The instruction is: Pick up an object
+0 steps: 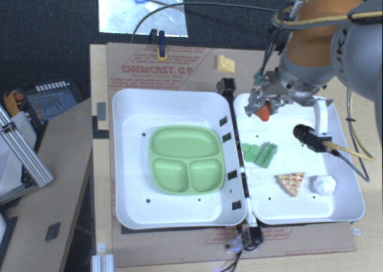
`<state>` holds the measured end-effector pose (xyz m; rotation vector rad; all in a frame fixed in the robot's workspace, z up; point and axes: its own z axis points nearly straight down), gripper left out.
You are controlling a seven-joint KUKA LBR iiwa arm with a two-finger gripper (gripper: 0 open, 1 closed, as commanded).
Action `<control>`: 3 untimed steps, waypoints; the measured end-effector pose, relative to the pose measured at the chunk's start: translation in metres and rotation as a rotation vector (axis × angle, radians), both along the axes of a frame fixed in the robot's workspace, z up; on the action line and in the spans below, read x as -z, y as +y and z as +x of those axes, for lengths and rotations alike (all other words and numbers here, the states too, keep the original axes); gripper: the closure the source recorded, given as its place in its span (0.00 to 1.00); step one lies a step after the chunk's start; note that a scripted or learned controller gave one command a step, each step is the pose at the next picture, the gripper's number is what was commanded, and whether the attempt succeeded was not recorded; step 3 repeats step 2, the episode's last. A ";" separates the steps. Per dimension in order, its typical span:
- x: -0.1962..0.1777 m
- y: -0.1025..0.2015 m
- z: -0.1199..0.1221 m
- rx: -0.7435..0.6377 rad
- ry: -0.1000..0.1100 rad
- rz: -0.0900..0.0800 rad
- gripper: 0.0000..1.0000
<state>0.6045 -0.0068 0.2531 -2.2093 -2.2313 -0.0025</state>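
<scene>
Brown cardboard is laid over the bench, and two white bins are seated on it side by side. Left bin: a green divided plate is centred, likely as a drop target. Right bin: the gripper is set low at 11 o'clock, directly over a small orange piece, judged the pick target. Its opening cannot be told, and no hold is confirmed. Green pods, a pizza slice and a white lump are spread from 9 to 5 o'clock, apart from the target.

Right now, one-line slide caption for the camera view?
End effector at an orange-red item in the right bin; pizza slice and green pieces nearby; green divided plate in left bin.
</scene>
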 end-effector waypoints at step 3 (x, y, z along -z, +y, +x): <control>0.020 0.109 -0.040 -0.001 0.002 0.000 1.00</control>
